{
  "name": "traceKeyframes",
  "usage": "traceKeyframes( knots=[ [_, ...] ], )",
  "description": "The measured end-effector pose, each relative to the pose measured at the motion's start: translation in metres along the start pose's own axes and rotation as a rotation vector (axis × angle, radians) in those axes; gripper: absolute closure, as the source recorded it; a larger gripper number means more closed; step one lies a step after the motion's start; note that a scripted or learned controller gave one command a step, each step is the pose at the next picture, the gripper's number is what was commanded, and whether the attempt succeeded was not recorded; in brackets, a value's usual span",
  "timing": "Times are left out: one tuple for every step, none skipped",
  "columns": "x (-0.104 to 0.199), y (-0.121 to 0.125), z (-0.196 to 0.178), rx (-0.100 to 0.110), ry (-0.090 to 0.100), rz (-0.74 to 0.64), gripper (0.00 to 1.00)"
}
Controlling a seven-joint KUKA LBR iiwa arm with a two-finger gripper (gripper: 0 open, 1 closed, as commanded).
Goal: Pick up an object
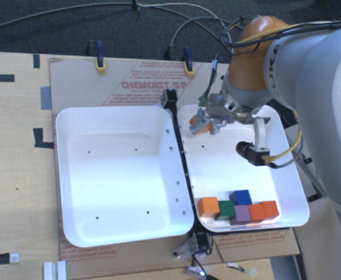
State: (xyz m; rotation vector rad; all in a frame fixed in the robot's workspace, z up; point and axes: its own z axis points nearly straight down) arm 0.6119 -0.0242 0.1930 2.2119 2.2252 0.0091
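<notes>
**Gripper clamped on orange piece, right bin**

Left bin point(71, 156) sits on cardboard sheet point(141, 83), clamps top. Gripper point(202, 123), upper centre, fingers closed on small orange object point(201, 129) above right bin point(287, 150). Blocks point(237, 207) clustered lower right. Dark carpet point(54, 10) behind.

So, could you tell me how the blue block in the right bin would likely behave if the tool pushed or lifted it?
The blue block looks like a small rigid cube, so it should probably slide rather than roll. It sits tight among the purple block, green block and others, so a push would likely shift its neighbours too. The crowding may leave the tool little room to grip its sides.
</notes>
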Motion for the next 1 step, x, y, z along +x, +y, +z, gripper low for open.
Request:
traceKeyframes(
  knots=[
    [0.0978, 0.0241, 0.0052, 0.008, 0.001, -0.002, 1.00]
  ],
)
